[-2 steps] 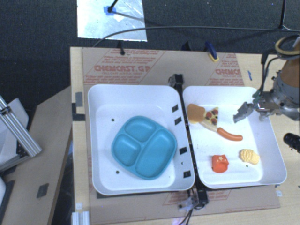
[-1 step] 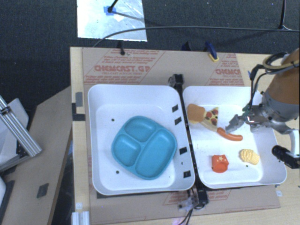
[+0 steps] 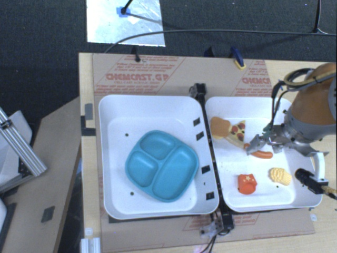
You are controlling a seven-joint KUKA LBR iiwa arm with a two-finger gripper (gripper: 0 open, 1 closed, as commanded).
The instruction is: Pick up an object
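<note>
The right bin (image 3: 253, 103) holds several toy foods. A brown bread piece (image 3: 220, 126) and a pizza slice (image 3: 237, 132) lie at its upper left. An orange-red sausage (image 3: 263, 154) lies near the middle. A red tomato-like piece (image 3: 247, 183) and a yellow piece (image 3: 280, 176) sit toward the front. My gripper (image 3: 257, 144) hangs low in this bin, just above and left of the sausage and right of the pizza slice. The grey wrist behind it covers the bin's right side.
The left bin (image 3: 152, 103) bears a blue divided plate (image 3: 160, 165). A black divider (image 3: 206, 141) runs between the bins. Cables loop over the arm's wrist (image 3: 287, 83). A black part of the arm (image 3: 310, 181) overhangs the right bin's front right corner.
</note>
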